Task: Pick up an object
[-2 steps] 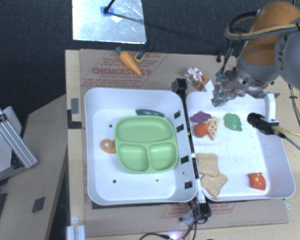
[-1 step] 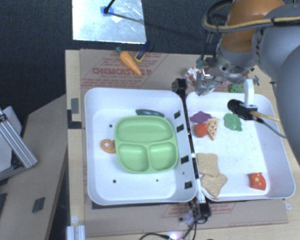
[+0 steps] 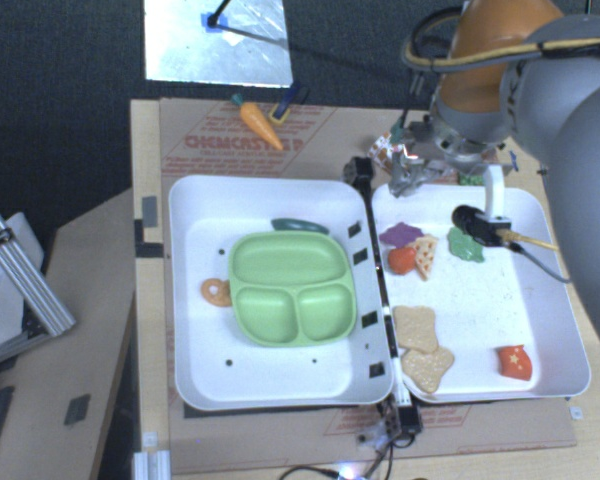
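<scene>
My gripper [image 3: 412, 176] hangs over the far left corner of the right bin [image 3: 555, 318], above its rim. Nothing shows between its fingers. Just in front of it lie a purple piece [image 3: 400, 234], a red tomato-like piece [image 3: 403, 259] and a yellow cheese-like wedge [image 3: 425, 255]. A dark green leafy piece [image 3: 466, 245] lies to their right. Two tan bread slices [image 3: 420, 343] sit at the bin's near left, and a red piece [image 3: 514, 362] at its near right.
The left bin [image 3: 195, 348] holds a green divided plate [image 3: 290, 288], an orange ring [image 3: 216, 292] to its left and a dark green piece [image 3: 300, 225] behind it. A toy carrot [image 3: 260, 125] lies on cardboard beyond the bins, near a shiny sheet [image 3: 220, 28].
</scene>
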